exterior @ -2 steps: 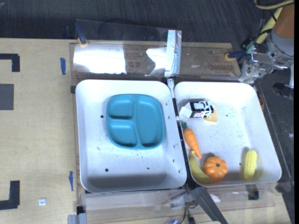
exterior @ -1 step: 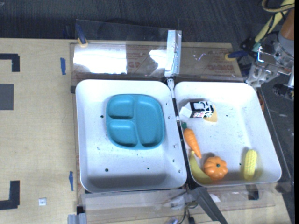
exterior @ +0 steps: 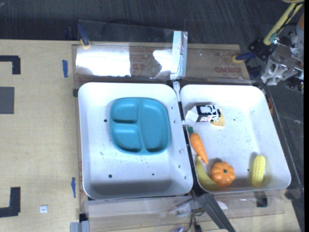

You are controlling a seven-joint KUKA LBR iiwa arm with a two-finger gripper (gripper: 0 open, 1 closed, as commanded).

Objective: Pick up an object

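Gripper [exterior: 282, 64] upper right – grip state unclear | carrot [exterior: 198, 148], pumpkin [exterior: 223, 172], corn [exterior: 258, 169] in right bin [exterior: 241, 95] – nothing picked yet

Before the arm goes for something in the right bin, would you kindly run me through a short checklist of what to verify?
1. Gripper clear of the bins: ok, it sits past the right bin's far right corner.
2. Fingers open: cannot tell.
3. Corn cob free to grasp: ok, it lies alone.
4. Pumpkin free: not ok, it rests against the banana.
5. Carrot free: not ok, close to the bin's left wall.
6. Blue plate out of the way: ok, in the left bin.
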